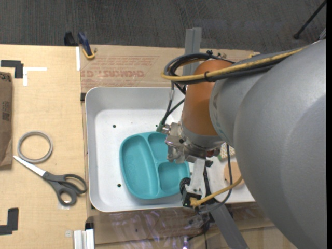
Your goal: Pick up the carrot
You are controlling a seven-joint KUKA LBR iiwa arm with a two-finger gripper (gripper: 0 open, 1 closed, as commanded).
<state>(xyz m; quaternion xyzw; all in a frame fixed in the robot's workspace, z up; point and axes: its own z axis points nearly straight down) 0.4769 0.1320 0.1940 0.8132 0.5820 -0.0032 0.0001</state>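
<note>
Finding the carrot comes first: the arm's bulk hides where it lies. The gripper (pixel 179 154) hangs over the teal divided tray (pixel 142 165), whether clenched or released cannot be told. It should descend only once the carrot is located. Left of it: one white bin (pixel 104 113), one scissors (pixel 57 183), one tape roll (pixel 35 146).

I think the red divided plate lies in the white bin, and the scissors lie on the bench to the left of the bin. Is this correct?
Not quite: the divided plate is teal, not red, as the camera view shows. It does lie in the white bin, and the scissors lie on the bench to its left.
</note>
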